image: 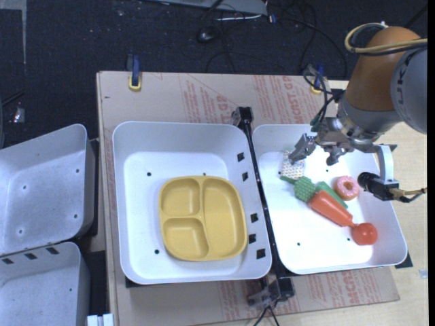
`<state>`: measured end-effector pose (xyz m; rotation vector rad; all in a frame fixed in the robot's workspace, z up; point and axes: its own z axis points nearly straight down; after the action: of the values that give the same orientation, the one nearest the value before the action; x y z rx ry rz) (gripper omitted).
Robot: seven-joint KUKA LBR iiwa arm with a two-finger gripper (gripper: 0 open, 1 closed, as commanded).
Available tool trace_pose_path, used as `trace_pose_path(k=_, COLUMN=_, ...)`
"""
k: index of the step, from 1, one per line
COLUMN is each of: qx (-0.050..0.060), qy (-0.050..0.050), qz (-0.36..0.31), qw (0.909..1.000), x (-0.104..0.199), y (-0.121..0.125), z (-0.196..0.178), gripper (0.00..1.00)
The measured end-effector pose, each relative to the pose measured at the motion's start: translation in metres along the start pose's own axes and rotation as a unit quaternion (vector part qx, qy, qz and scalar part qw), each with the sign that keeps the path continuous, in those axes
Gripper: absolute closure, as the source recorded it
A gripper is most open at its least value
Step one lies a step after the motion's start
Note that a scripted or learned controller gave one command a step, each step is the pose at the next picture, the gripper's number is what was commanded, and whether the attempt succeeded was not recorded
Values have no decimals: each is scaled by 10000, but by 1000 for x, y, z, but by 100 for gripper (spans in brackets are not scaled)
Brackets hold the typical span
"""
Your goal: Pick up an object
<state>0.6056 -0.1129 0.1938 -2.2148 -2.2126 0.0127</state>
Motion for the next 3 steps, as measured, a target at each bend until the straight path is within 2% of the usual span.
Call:
trace_pose_path(k=1, qx=-66, qy=-9, qz=-10, qw=10000, x=0, y=3, z=-7, gripper=0)
trace_pose_path(k=3, qx=-41, qy=-7, qz=-1, qw=10000, x=2, y=6, z=105, gripper=0)
